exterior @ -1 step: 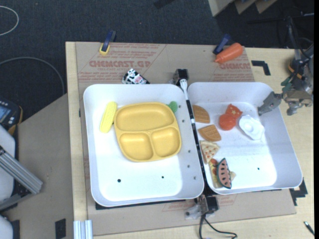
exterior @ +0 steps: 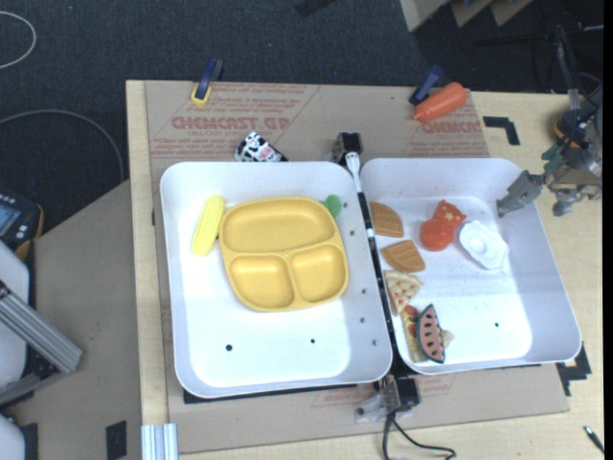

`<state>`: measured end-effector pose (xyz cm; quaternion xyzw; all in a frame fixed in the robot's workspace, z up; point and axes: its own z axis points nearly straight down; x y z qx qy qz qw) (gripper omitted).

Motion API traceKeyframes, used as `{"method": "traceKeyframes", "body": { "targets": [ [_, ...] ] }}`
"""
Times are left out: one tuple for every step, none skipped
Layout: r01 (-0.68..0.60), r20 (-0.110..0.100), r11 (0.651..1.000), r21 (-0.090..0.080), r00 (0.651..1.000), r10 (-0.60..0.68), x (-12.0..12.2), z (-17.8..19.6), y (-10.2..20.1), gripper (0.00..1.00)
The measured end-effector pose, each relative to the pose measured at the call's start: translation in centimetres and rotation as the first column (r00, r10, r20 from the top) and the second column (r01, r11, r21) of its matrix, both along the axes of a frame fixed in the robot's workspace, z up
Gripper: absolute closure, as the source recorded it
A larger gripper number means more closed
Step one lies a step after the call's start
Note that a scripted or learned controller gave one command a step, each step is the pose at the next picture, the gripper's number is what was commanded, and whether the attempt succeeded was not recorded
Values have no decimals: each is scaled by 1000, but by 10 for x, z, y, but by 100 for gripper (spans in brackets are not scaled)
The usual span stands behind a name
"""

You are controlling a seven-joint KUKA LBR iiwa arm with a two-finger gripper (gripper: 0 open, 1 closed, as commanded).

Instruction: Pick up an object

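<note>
My gripper hangs at the far right, over the upper right rim of the right bin. It is open, with nothing between its fingers. In that bin lie a red strawberry toy, a white lump, two toast-coloured pieces, a pizza slice and a watermelon slice. The white lump is the nearest thing to the gripper, a little down and to its left.
The left bin holds a yellow divided plate, a corn cob and a small green piece. On the bench behind the bins lie an orange carrot and a black-and-white toy.
</note>
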<state>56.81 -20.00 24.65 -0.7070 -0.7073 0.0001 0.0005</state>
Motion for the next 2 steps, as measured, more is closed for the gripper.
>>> {"method": "traceKeyframes", "body": {
  "targets": [
    [1, -7, 1000, 3, 1000, -1, -5, -63, 3, 0],
    [2, -6, 1000, 2, 1000, -2, -11, -116, -5, 0]
  ]
}}
